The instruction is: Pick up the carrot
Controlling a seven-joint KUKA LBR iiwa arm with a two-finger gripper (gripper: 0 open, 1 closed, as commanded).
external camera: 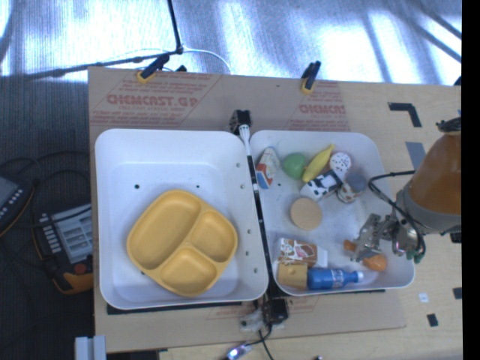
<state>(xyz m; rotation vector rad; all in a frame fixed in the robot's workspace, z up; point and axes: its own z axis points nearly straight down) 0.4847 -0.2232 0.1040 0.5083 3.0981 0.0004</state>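
The carrot [376, 262] is a small orange piece lying in the right white bin [375, 160], near the bin's front right corner. Another bit of orange shows just to its left, and the metal of the gripper covers what lies between. My gripper [369, 240] hangs low over the carrot, reaching in from the right under the arm's orange band [442, 178]. Whether it touches the carrot is not clear from this angle.
Close to the carrot lie a blue bottle [331, 279] and a snack box [298, 253]. Farther back are a tan disc [306, 214], a cow toy [322, 186], a banana [318, 160], a green ball [295, 163] and a small carton [265, 168]. In the left bin [120, 156] sits a yellow divided plate [182, 242].
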